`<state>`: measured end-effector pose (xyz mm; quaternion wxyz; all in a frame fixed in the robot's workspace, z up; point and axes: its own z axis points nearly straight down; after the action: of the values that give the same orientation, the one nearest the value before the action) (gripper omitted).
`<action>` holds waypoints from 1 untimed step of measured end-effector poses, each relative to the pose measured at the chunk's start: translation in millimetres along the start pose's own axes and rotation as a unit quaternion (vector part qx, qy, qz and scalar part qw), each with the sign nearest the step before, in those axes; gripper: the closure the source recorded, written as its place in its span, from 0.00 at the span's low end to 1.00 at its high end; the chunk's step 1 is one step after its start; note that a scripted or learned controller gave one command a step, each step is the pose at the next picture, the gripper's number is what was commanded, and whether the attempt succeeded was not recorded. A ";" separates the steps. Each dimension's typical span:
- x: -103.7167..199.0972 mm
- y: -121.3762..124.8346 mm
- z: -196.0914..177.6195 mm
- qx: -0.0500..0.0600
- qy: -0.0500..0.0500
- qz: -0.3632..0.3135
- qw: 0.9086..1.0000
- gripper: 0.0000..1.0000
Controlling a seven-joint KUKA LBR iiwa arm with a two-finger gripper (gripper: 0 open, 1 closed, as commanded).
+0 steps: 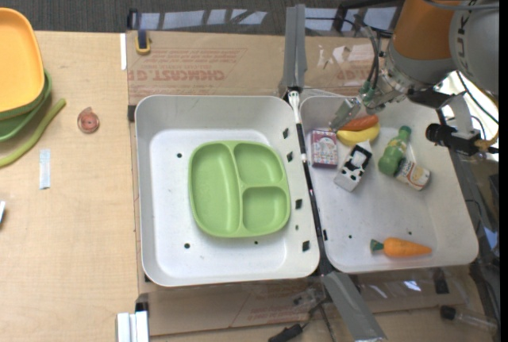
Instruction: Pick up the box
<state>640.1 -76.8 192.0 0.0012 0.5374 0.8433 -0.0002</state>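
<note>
White plastic forms the right bin (444, 249), and the box (323, 148) lies in its far left corner, close against the wall that divides it from the left bin (159, 253). It is small, with a pink and white printed face, and it lies flat. A banana-like toy with a red piece (358, 129) sits just beside it, and a black and white item (353, 167) lies near its lower right.

From the camera view, the tool (367, 98) hovers over the far edge of the right bin, near the banana toy; I cannot tell its opening, as blur and cables hide it.

To do well, I judge it should come straight down over the box, staying clear of the wall and the toy.

Light wood bench (71, 253) stretches left, carrying stacked orange and green dishes (16, 86). Cardboard (206, 71) lines the area behind the bins, a green divided plate (238, 188) fills the left bin, and dark carpet lies beyond.
</note>
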 end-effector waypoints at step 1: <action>49.6 13.3 0.7 0.001 0.001 0.039 0.999 0.00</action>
<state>631.3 -26.2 191.2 -0.0004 0.5697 0.8218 -0.0008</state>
